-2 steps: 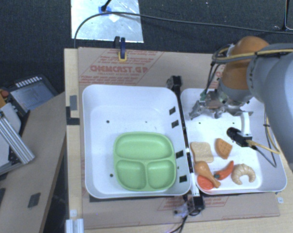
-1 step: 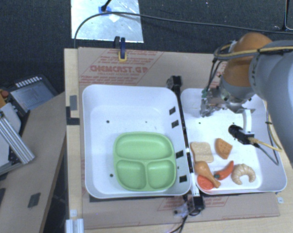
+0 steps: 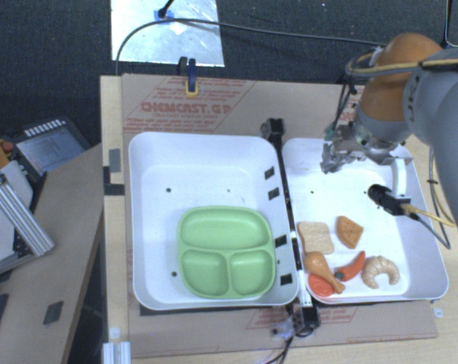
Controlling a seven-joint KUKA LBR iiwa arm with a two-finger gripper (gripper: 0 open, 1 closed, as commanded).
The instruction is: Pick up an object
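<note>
Camera view: gripper [image 3: 337,160] above right bin's [image 3: 426,279] far edge, near far-left corner; finger spread impossible to judge. Well apart, clustered toward same bin's near edge: cracker [image 3: 315,237], orange wedge [image 3: 349,231], drumstick [image 3: 322,268], red pepper [image 3: 350,265], croissant [image 3: 381,271]. Green divided plate [image 3: 225,250] in left bin [image 3: 145,203].

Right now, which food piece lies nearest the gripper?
The orange wedge, highest in the pile and closest under the gripper; the cracker lies a little farther left.
</note>
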